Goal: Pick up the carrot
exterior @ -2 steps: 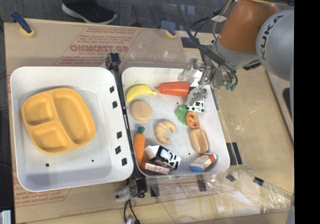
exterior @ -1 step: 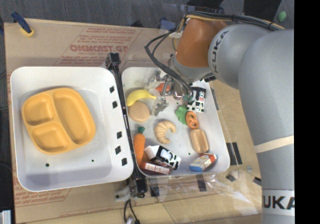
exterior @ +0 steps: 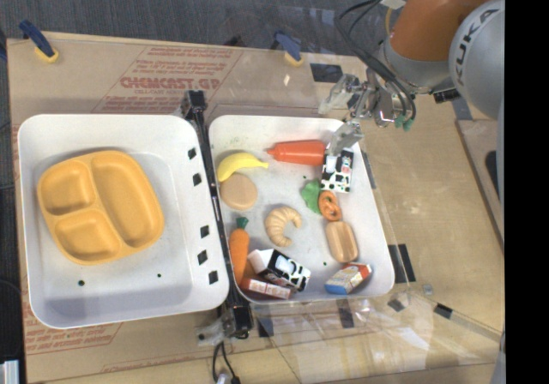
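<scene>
The carrot is orange with a green top and lies lengthwise along the left wall of the right bin, near the front. A black-and-white carton touches its right side. My gripper hangs over the far right corner of that bin, well away from the carrot. Its fingers are spread open with nothing between them.
The right bin also holds a banana, a red-orange bottle, a cow-patterned carton, a round bun, a croissant, a pretzel, a hot dog and small boxes. A yellow divided tray sits in the left bin.
</scene>
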